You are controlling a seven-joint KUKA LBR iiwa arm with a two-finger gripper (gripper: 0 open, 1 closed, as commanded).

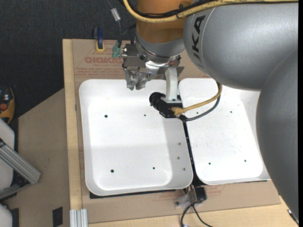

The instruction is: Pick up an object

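So, going from the left of the frame: your left bin sat there as a shallow white tray with a few small dark dots on its floor, and honestly I couldn't spot any object lying in it. Those dots looked like marks or holes in the tray, not something you'd grab.

Up at the top centre, the gripper hung over the back edge of that left bin, right by its upper rim. The fingertips looked pinched close together with nothing visible between them, so I'd call the jaws closed on air, though the view was a bit small to be sure of a tiny gap.

Just right of that, a black cable fitting with a yellow hose dangled over the seam between the two trays. That belonged to the arm, not the task.

The right bin was mostly covered by the grey arm, and the part you could see held no object either.

My read: no pick was made at this point. Where the object was, I couldn't tell; it might have been hidden under the arm.
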